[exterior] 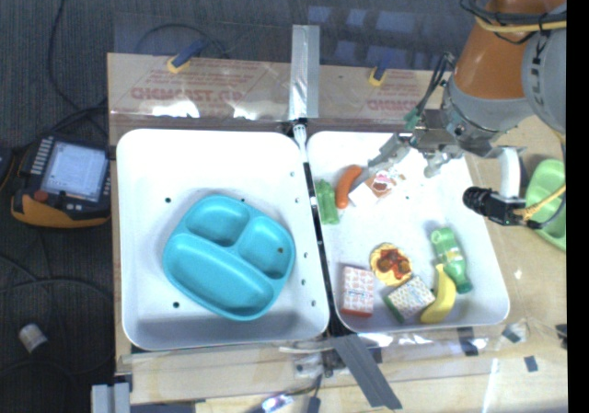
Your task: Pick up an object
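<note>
Grey metal two-finger pincer (409, 155) over right white bin's (492, 259) far end, above orange sausage-shaped toy (349, 184) | fingers spread, nothing held | pick not yet made; descent, closure, lift outstanding.

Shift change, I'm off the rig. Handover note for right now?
Gripper: open, over the back of the right bin, holding nothing.
Right bin: orange sausage-like toy and small white-red piece near the fingers; green bottle, banana, round pizza-like toy, two small boxes along the front.
Left bin: blue divided tray.
Done: no pick yet.
Left: grasp and lift one object.
</note>
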You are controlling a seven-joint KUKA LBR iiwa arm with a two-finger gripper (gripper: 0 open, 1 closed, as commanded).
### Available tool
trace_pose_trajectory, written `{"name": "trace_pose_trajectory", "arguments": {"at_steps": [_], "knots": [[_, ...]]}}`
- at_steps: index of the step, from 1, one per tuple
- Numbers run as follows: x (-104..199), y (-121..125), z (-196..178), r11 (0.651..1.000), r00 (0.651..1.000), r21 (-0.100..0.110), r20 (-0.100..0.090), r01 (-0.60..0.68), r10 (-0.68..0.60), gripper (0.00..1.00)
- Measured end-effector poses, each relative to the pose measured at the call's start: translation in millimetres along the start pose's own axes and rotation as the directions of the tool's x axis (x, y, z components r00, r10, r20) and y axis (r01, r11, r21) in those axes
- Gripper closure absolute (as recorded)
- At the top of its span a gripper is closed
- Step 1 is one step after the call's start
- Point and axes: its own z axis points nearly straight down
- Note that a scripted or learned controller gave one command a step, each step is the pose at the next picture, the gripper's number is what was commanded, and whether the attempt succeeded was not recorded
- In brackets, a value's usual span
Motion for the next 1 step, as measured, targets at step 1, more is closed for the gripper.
{"name": "trace_pose_trajectory", "arguments": {"at_steps": [1], "knots": [[-64.5, -111.6, 47.6, 0.999, 0.999, 0.002, 0.001, 0.041, -0.041, 0.0]]}}
